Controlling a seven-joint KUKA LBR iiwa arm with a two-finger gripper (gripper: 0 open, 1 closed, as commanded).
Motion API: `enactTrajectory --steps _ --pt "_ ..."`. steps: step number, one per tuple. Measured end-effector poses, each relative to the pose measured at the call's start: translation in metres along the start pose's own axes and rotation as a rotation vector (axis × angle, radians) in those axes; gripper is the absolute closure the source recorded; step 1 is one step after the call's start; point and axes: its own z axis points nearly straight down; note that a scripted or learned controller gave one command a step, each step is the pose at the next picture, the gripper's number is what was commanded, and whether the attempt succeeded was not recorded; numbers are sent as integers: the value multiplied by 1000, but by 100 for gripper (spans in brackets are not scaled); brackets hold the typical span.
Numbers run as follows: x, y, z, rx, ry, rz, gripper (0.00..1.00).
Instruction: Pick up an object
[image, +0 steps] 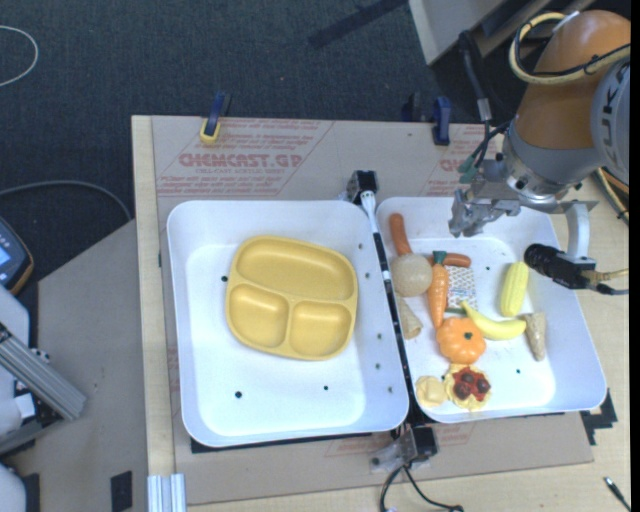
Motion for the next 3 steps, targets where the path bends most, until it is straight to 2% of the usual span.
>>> enactTrajectory --steps 1,2,3 --pt "-4 -9 -4 0 1 1 100" --pt "3 -14 12 0 0 1 100" --pt "0 -15 -4 -6 -1 1 100"
